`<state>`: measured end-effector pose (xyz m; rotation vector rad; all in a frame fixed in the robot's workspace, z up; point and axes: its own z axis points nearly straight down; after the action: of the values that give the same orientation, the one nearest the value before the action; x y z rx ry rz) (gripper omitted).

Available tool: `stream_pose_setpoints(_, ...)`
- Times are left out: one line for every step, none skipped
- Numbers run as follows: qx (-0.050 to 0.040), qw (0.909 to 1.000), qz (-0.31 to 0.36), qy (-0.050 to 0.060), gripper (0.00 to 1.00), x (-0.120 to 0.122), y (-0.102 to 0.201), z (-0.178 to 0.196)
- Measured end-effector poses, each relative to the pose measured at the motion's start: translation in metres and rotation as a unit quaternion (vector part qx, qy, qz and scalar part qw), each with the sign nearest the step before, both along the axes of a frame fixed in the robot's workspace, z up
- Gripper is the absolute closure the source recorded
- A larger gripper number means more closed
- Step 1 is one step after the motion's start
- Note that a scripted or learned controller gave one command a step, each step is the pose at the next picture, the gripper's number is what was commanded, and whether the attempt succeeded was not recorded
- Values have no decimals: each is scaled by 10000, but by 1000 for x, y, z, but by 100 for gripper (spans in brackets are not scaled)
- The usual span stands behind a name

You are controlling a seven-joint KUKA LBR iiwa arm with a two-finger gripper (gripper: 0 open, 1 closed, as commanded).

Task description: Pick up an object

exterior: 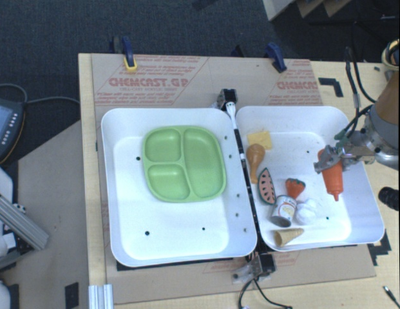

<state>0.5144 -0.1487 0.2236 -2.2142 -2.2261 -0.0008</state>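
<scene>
My gripper (330, 160) is over the right side of the right bin (361, 227), reaching in from the right. It is shut on the top of an orange bottle-shaped toy (333, 181), which hangs down from between the fingers. Left of it in the same bin lie a red strawberry-like toy (295, 187), a watermelon slice (266, 185), a brown cone-shaped piece (254, 157) and a yellow wedge (259, 138). Nearer the front are a small can (284, 211), a white lump (307, 212) and a tan cone (288, 237).
The left bin (122, 217) holds a green divided plate (185, 163). A black clip strip (240, 159) runs along the seam between the two bins. Blue clamps (275, 56) pin the cardboard base at the back. Cables hang at the far right.
</scene>
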Motion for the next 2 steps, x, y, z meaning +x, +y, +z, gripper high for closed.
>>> stream_pose_setpoints(2, 10000, -1, 3, 100, 10, 58, -8)
stream_pose_setpoints(-7, 10000, -10, -12, 100, 23, 98, -4)
